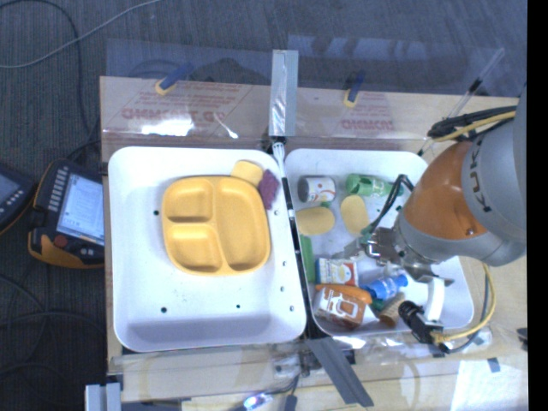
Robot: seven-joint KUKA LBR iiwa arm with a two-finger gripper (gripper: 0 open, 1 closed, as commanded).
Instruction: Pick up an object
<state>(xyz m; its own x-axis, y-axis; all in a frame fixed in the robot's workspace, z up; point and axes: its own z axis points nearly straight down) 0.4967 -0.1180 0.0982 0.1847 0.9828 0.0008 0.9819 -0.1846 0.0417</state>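
Reaching into the right bin (445, 163), our pincer (383, 262) hangs just above the blue-capped bottle (387, 286); whether it is clenched or released we cannot tell.

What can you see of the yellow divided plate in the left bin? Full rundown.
The yellow divided plate looks like matte moulded plastic, a rounded square with three compartments: two smaller ones along one side and one larger beside them. It lies flat, right side up, in the upper middle of the left bin, turned slightly off the bin's edges. Nothing sits in its compartments. A small yellow object and a purple object lie at its upper right corner, apparently touching its rim.
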